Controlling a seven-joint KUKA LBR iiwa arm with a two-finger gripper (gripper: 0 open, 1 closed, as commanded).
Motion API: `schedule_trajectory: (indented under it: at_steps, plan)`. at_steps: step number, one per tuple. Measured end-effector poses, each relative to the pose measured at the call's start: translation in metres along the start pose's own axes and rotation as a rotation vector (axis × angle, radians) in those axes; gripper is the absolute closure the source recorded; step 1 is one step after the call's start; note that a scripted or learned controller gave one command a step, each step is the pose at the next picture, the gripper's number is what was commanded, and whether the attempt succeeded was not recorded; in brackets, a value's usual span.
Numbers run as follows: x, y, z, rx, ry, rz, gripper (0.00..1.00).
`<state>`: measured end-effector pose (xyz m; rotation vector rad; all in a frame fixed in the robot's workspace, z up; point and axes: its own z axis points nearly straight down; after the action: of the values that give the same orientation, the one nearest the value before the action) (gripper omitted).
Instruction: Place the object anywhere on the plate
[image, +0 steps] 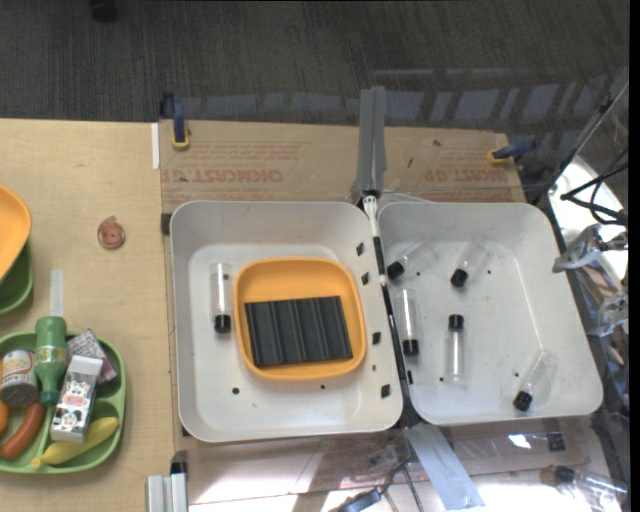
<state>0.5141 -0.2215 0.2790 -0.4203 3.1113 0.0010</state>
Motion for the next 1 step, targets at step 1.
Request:
schedule_trajectory:
  at_steps: [1]
  plan:
    - [-0.0137,-0.0039,-0.0944,0.001,-0.003,-0.18,0.0]
